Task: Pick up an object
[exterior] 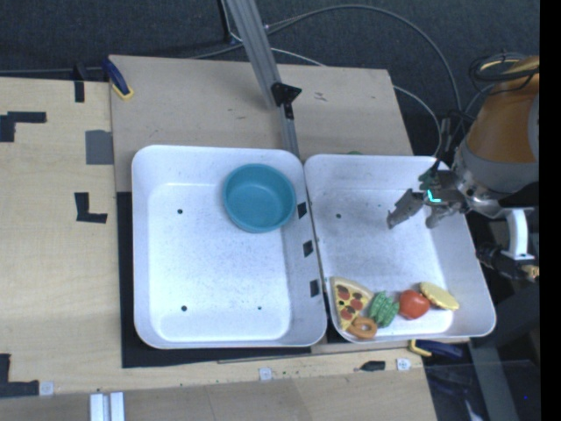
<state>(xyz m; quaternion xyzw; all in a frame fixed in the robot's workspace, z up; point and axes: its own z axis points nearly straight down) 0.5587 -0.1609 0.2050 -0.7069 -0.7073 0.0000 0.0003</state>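
Reaching in from the right, the grey arm (500, 160) with its orange band holds its gripper (419, 212) over the upper right part of the right bin (386, 253). The 2 dark fingers (403, 210) are spread apart with bare white bin floor showing between them, and nothing sits in that gap.

Along the near edge of the right bin lies a row of small toy foods: a pizza slice (351, 303) at the left, a green vegetable piece (382, 307) touching it, a red tomato (414, 303) just beside that, and a yellow piece (439, 296) at the right end. All 4 lie well apart from the gripper, toward the bin's near wall.

The left bin (210, 305) holds a blue bowl (259, 196), upright, in its upper right corner close to the divide between the 2 bins.

A grey metal bar (259, 46) slants down from the top of the view toward the gap between the bins. Cables (377, 11) loop across the dark floor behind the wooden bench (53, 261), which carries several black tape marks.
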